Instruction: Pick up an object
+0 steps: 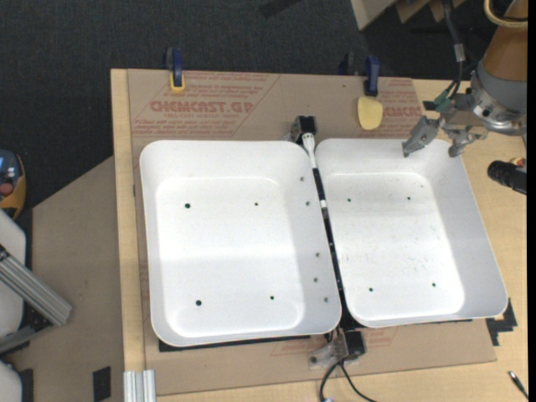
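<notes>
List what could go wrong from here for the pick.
1. The gripper hangs with open fingers over the far rim of the right bin; a straight descent may strike that rim.
2. The one loose object in view, a yellowish piece, lies on the board beyond the bins, so a grasp inside either bin would likely close on nothing.
3. That piece sits near a blue clamp, which could block the fingers.

Arm entering from the frame's two-o'clock corner, orange band above the grey wrist. Pincer hangs at about one o'clock of frame centre, its two fingers spread apart (nothing seen between them), tips angled down toward seven o'clock. Wrist housing sits just above them.
</notes>
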